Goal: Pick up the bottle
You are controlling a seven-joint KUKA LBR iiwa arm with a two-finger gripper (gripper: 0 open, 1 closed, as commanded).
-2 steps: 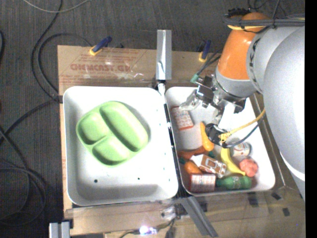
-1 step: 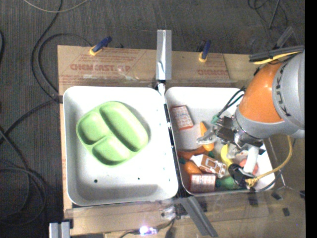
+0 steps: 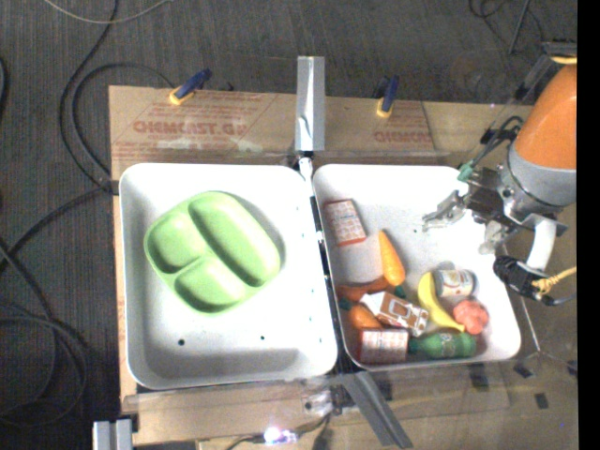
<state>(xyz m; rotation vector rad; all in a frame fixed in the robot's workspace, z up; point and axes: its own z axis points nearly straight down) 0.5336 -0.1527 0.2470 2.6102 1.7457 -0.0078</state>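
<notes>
A dark green bottle (image 3: pixel 441 345) lies on its side along the front wall of the right bin (image 3: pixel 412 181), between a brown-labelled can (image 3: pixel 382 346) and a red fruit (image 3: pixel 473 316). My gripper (image 3: pixel 466 225) hangs over the back right part of that bin, above bare floor and well behind the bottle. It is open, with nothing between its fingers. The orange-banded wrist (image 3: pixel 553 125) rises behind it at the right edge.
The right bin also holds a red-labelled carton (image 3: pixel 344 221), a carrot (image 3: pixel 391 259), a banana (image 3: pixel 433 303), a small tin (image 3: pixel 455 282) and a snack box (image 3: pixel 398 312), all crowded around the bottle. The left bin (image 3: pixel 141 345) holds a green divided plate (image 3: pixel 214 249).
</notes>
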